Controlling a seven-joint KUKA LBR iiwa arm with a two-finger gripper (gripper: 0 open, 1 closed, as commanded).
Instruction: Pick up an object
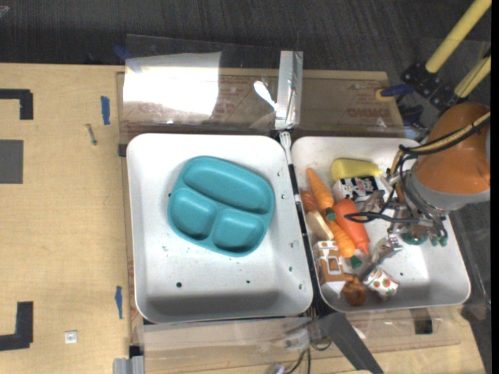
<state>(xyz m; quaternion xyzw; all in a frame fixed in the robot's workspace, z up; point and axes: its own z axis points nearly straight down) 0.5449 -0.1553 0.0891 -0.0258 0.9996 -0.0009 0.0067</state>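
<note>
The gripper (383, 249) hangs low in the right bin (448, 283), its grasp impossible to tell; the nearest carrot (352, 226), at nine o'clock of it, runs long from eleven to five o'clock; crowded neighbours could deflect a closing grasp, I judge.

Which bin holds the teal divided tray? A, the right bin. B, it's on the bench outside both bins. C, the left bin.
C: the teal tray lies in the left bin, while the right bin holds the carrots and other small items.
</note>
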